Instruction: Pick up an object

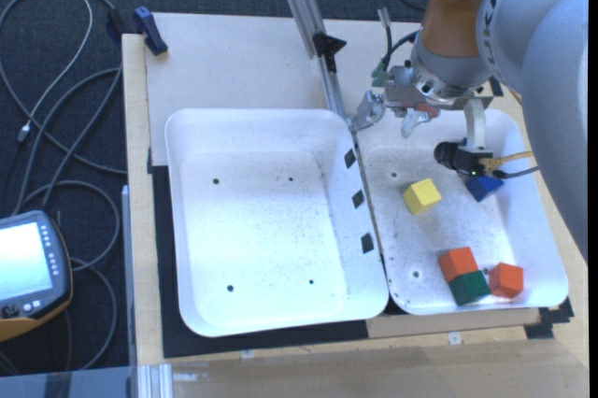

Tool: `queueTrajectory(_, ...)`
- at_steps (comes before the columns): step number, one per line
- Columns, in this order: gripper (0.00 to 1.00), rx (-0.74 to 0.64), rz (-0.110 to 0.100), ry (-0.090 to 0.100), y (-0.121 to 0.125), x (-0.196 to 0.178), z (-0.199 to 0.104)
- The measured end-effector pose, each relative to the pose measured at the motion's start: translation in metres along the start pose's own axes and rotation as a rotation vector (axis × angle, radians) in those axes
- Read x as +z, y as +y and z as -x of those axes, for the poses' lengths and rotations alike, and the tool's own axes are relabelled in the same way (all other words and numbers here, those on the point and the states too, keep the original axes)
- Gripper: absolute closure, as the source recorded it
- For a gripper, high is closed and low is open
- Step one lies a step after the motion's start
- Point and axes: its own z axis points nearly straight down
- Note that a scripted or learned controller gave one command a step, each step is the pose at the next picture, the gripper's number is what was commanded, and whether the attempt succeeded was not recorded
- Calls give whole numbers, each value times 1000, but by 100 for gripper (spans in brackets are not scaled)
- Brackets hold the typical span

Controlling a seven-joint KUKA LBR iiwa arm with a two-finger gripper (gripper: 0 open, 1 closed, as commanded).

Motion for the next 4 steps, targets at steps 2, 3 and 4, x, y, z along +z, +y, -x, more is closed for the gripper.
queueTrajectory(2,0,5,-8,-2,-61,73,69)
queueTrajectory(3,0,5,-3,-3,-73,0,55)
queueTrajectory(4,0,10,-22,-1,-91,81,69)
